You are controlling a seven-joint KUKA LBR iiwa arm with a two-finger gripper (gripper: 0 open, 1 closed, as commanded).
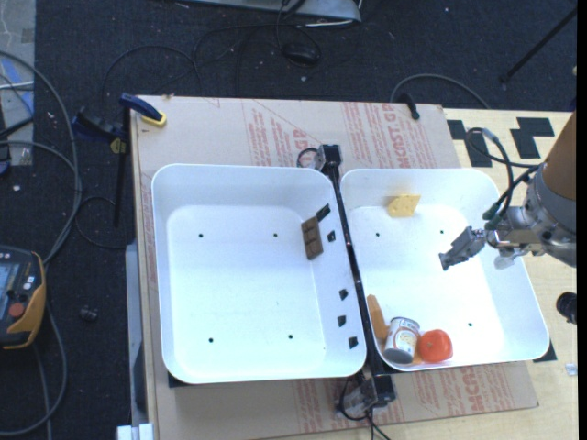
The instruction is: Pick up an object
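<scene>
1. Left bin (pixel 174 191): a brown block (pixel 313 238) lies beside the right wall; it is not the nearest target.
2. Right bin (pixel 477 183): a yellow wedge (pixel 404 205) sits at the far edge. An orange stick (pixel 376 316), a small can (pixel 400 337) and a glossy red ball (pixel 436 345) crowd the near corner, touching.
3. Gripper (pixel 457 248): hovers mid-bin, grasping nothing; whether its jaws are released cannot be told. Descend squarely on the isolated wedge rather than the cluster.

The arm (pixel 559 191) is extended in from the right, with the end effector (pixel 456 250) pointed leftward.
</scene>
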